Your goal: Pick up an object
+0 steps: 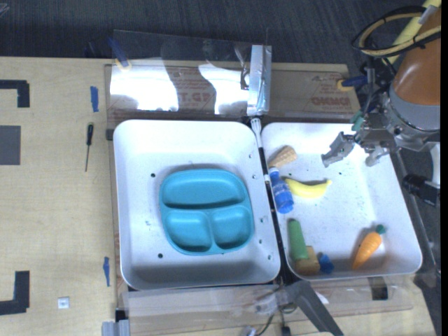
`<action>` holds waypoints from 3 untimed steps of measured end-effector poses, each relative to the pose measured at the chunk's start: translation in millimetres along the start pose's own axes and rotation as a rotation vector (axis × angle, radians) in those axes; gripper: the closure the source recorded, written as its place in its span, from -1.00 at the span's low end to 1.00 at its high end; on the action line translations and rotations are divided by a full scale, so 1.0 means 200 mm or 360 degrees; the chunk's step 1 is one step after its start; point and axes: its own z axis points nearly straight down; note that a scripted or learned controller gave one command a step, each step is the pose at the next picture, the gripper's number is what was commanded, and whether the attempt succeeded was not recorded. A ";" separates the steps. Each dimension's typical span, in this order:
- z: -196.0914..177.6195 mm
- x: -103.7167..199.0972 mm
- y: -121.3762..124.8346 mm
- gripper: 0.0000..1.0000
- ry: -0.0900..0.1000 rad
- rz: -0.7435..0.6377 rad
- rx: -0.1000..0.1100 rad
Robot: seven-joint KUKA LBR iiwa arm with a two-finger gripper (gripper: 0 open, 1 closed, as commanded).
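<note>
You have the bench (49,208) spread out to the claw's left, carrying two white bins, and the claw (355,149) hangs over the upper part of the right bin (392,208) with its two fingers apart and nothing between them. The left bin (133,152) lies well off to the claw's left and holds a blue divided tray (206,208); you would have to cross the wall between the bins to reach it. Nearest the claw is the banana (308,187), just below and to its left, with its long axis running roughly left to right and bare bin floor around most of it, so it looks like your easiest pick. Beyond it to the left, a blue bottle (281,193) lies close against the dividing wall, and a tan piece (281,156) sits just above that. Further down from the claw, a green cylinder (297,240) stands near the left wall, and an orange carrot (367,248) lies almost straight below the claw, tilted, near the bin's lower edge. Open floor sits directly under the claw.
</note>
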 end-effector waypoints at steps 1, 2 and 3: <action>0.15 -0.27 -0.01 -1.00 0.0000 0.0090 0.0005; 0.49 -0.36 -0.39 -1.00 0.0002 -0.0025 0.0008; 0.88 -0.54 -0.37 -1.00 0.0004 -0.0063 -0.0011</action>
